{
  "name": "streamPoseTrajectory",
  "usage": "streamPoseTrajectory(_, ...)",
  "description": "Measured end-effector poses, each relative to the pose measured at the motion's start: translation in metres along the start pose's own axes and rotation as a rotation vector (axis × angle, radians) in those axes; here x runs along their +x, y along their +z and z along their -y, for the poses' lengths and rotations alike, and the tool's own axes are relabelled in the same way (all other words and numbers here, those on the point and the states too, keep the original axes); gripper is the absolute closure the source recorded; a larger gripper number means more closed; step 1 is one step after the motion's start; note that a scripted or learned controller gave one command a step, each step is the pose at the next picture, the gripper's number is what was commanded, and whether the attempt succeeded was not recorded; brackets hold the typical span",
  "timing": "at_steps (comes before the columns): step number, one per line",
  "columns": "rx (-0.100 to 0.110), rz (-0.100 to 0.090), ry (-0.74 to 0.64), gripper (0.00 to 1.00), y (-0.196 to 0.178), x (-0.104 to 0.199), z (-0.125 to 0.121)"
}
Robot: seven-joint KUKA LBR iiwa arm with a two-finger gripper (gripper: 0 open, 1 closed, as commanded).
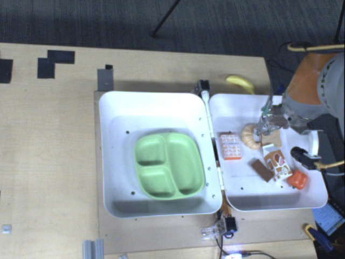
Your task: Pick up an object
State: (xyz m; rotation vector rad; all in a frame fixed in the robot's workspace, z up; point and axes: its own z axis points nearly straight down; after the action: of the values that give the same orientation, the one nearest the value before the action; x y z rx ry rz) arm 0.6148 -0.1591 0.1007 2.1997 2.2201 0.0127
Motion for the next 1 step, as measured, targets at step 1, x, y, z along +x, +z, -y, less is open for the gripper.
streamPoseTrajectory(1, 0.001, 0.0, 0.0, 0.0, 0.0002, 0.0, 0.0002)
